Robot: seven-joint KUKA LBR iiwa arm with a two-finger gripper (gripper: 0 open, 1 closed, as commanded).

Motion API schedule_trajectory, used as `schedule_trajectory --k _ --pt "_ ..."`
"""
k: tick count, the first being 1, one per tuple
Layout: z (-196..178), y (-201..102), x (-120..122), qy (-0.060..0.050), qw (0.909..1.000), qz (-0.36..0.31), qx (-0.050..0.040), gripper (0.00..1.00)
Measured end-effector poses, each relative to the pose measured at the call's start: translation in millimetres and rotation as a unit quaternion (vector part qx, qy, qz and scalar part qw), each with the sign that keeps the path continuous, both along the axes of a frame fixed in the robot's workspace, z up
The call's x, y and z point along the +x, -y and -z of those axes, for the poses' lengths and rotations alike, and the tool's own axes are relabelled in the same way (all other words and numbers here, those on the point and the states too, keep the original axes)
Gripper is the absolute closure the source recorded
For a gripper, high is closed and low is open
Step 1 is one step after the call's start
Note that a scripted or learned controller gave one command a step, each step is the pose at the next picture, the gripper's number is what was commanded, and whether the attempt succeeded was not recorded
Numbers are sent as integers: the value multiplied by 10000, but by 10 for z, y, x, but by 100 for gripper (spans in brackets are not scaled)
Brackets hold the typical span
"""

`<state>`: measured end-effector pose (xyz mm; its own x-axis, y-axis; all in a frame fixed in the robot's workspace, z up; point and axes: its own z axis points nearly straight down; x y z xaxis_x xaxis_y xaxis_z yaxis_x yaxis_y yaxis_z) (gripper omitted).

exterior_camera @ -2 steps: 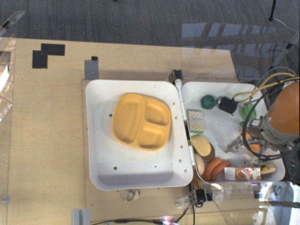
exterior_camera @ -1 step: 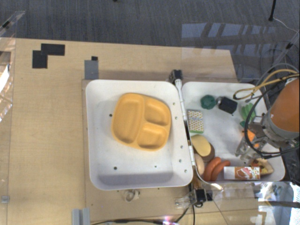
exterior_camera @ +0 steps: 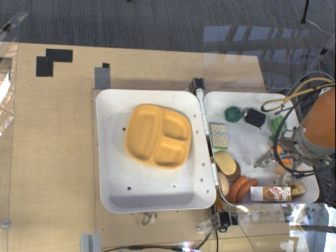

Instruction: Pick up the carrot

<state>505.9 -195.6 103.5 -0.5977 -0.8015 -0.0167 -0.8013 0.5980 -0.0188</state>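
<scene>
In the right bin (exterior_camera: 247, 147), near its right wall, gripper (exterior_camera: 273, 159) down low among the clutter, below the arm's orange band (exterior_camera: 320, 121). Spread or closed: cannot tell from this angle. Just right of it, carrot (exterior_camera: 286, 164), orange, partly hidden by the wrist; touching or merely beside, unclear. Nearer, a white bottle with brown label (exterior_camera: 270, 193) lying flat, two red sausages (exterior_camera: 240, 188) to its left, a potato (exterior_camera: 227, 163) beyond those. Farther off, a green ball (exterior_camera: 233, 113) and black block (exterior_camera: 255, 118). In the left bin (exterior_camera: 113, 156), a yellow divided plate (exterior_camera: 157, 135)
</scene>
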Motion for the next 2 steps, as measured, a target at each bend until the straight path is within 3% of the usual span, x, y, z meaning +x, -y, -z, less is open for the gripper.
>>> schedule_trajectory --k 1,2 --pt "130 109 -71 -26 9630 2693 23 0" --pt "-3 102 -29 26 9639 2663 24 100"
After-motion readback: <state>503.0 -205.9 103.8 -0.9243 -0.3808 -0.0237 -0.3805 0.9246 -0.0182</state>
